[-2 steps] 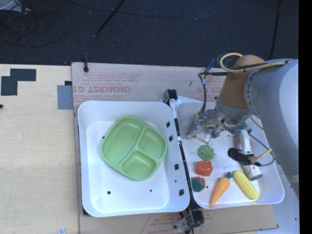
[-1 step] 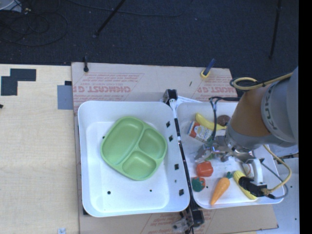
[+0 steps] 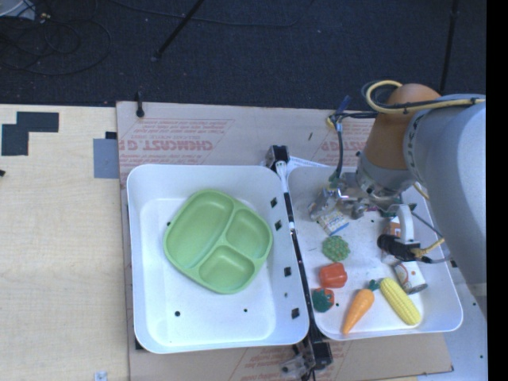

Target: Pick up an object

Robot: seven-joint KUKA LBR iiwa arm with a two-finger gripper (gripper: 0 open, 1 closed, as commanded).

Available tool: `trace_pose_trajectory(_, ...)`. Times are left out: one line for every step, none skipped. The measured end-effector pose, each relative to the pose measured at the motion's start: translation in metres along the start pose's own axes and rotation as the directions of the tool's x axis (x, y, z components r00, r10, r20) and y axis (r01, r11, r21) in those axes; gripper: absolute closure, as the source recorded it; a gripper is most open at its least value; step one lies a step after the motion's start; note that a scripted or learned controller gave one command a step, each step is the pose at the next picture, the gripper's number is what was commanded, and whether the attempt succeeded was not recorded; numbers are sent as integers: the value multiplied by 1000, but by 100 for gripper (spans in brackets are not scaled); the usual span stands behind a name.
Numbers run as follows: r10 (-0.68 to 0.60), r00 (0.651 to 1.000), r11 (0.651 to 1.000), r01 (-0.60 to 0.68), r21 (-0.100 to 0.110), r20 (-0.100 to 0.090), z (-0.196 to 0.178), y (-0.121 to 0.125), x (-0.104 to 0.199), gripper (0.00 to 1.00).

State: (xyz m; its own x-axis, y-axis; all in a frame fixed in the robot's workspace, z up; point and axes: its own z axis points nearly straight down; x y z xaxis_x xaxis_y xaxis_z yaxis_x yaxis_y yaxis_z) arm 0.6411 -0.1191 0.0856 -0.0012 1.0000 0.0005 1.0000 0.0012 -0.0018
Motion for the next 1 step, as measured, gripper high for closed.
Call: trace_pose_trajectory(3, 1000, 1000, -3, 8, -2, -21, -110, 19, 0)
